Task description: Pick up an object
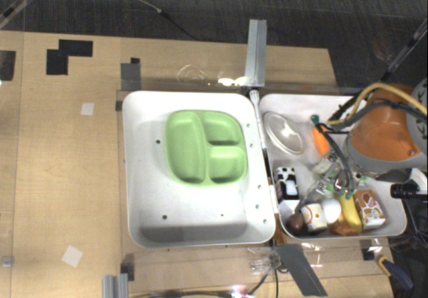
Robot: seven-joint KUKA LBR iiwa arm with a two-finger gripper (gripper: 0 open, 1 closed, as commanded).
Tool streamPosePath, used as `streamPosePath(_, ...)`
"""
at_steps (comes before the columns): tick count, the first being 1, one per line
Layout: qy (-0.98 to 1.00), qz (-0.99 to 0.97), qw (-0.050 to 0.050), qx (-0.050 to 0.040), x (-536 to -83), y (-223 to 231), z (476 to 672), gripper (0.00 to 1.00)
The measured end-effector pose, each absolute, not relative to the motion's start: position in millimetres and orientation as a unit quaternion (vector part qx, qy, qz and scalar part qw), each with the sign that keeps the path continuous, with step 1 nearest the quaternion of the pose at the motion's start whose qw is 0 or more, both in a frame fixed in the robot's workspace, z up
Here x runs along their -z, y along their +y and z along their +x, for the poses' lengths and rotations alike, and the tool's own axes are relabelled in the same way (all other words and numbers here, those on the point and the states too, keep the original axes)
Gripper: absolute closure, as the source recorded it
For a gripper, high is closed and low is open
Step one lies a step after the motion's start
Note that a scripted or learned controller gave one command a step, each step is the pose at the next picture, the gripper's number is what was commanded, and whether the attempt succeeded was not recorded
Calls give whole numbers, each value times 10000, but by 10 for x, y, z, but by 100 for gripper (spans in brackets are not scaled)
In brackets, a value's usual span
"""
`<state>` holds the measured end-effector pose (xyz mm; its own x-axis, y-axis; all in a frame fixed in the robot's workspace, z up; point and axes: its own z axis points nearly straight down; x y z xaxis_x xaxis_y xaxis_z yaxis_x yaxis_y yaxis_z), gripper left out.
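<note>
End effector hovers over upright banana.

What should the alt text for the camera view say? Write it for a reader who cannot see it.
A grey robot arm with an orange band reaches from the right over the right white bin, its pincer above a clutter of small items including a banana, a carrot and a metal spoon. The left white bin holds a green divided plate.

Grey arm reaching in from the right, orange band above wrist, claw pointing down-left
</note>
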<state>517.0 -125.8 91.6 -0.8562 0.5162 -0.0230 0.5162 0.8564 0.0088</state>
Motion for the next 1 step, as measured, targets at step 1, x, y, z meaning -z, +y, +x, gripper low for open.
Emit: streamPosePath(1, 9365, 3505, 96, 42, -909, -1047, 5914, 0)
